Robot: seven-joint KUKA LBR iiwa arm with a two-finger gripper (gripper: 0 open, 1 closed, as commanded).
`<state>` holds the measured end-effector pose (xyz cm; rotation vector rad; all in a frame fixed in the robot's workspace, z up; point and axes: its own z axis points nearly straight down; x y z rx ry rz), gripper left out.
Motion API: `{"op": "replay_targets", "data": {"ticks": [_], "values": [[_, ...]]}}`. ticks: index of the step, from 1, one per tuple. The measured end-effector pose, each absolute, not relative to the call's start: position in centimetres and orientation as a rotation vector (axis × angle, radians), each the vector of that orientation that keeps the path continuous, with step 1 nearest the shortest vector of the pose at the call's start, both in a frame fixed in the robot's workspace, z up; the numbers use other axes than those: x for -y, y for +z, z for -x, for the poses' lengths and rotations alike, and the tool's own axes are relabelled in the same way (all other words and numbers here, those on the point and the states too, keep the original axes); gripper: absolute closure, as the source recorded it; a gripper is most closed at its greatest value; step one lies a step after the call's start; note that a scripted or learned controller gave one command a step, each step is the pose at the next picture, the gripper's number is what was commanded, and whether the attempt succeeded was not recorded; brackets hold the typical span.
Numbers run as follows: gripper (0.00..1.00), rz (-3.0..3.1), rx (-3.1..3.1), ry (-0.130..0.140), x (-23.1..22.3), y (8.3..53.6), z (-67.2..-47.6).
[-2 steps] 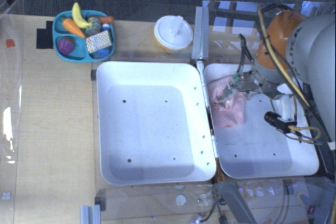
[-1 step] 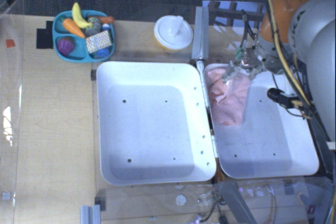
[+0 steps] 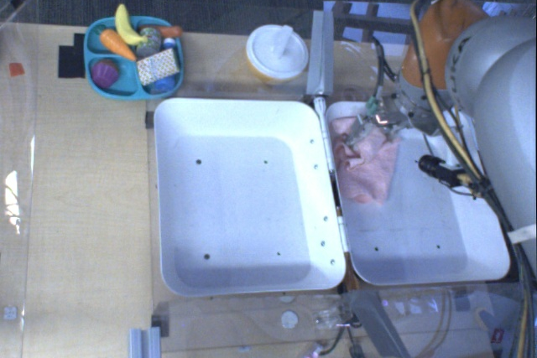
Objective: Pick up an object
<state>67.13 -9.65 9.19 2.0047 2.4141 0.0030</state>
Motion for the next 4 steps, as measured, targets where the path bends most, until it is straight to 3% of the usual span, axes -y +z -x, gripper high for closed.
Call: {"op": "replay_targets", "data": {"ticks": [1,2,3,4], "values": [[0.00,-1.916,-2.467,0.012,13.2,9.3,-60.5],[0.00,-2.034,-2.389,0.004,12.7,17.0,-59.7],[0.00,-1.999,-2.410,0.009,9.7,9.7,-57.4],[0.00,-1.906,-2.475,0.013,9.4,9.3,-59.3]]}}
